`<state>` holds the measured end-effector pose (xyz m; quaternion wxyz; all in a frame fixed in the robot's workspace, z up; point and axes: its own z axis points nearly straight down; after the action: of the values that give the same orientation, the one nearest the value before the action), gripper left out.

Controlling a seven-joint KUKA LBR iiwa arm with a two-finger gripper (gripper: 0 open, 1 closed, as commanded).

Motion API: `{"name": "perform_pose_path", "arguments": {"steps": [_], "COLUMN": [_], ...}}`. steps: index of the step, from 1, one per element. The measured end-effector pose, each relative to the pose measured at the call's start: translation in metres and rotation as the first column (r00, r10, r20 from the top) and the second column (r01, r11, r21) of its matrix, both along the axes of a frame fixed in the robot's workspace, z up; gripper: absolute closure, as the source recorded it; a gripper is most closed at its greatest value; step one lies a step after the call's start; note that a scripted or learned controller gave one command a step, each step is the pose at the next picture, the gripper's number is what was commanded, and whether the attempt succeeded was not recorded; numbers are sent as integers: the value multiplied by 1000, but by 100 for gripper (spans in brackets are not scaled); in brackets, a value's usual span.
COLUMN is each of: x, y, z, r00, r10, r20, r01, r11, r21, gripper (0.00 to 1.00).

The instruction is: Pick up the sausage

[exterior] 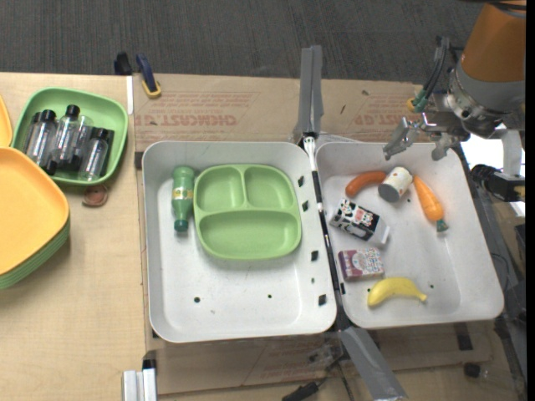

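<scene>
Right bin (476, 249): sausage (364, 181) at 11 o'clock, touching cup (395, 183). Left bin (159, 249): green tray (247, 211), bottle (182, 197). Gripper (424, 140) spread apart, holding nothing, above right bin's 12 o'clock rim.

Green divided tray (247, 211) beside green bottle (181, 197), left bin (234, 307).

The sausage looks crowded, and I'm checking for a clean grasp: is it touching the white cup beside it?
Cannot tell. In the camera view the sausage and the white cup meet with no visible gap, but overlap from the slant could look the same.
</scene>
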<state>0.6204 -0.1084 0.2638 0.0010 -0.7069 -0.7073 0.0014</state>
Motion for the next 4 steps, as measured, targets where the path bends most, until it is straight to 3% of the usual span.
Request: {"name": "perform_pose_path", "arguments": {"steps": [1, 2, 3, 4], "x": [4, 25, 24, -6], "y": [-16, 2, -1, -77], "z": [-173, -179, -171, -172], "r00": [997, 999, 999, 984], "r10": [-72, -1, -3, 176], "r20": [2, -48, -52, 3], "r01": [72, 1, 3, -176], "r11": [997, 1000, 1000, 984], "r21": [0, -3, -5, 0], "gripper": [0, 0, 100, 100]}}
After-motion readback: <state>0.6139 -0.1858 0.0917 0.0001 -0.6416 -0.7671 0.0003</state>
